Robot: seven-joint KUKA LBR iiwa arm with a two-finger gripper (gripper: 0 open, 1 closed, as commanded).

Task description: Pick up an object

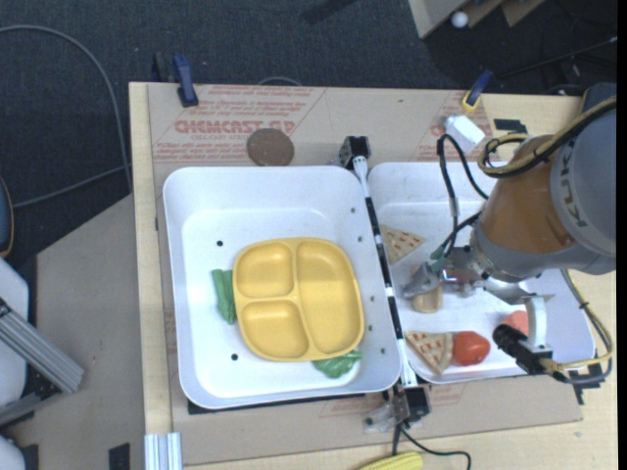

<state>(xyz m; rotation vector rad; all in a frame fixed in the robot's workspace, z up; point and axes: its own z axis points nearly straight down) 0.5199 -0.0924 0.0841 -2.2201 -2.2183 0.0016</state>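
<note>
In the right bin (pixel 416 186) lie several toy foods: a tan triangular slice (pixel 400 243) near the left wall, a second triangular slice (pixel 429 351) at the front, a red tomato (pixel 471 347) beside it, and an orange piece (pixel 516 320) further right. A small tan piece (pixel 427 303) lies mid-bin. My gripper (pixel 427 281) is low in the right bin, directly over and just behind that small tan piece. The grey arm with its orange band (pixel 519 218) covers the bin's right half.
The left bin (pixel 196 262) holds a yellow divided plate (pixel 297 297), with a green leaf piece (pixel 224 294) at its left and another green piece (pixel 338 365) at its front. A black divider rail (pixel 375 253) runs between the bins. Cables (pixel 453 179) hang by the arm.
</note>
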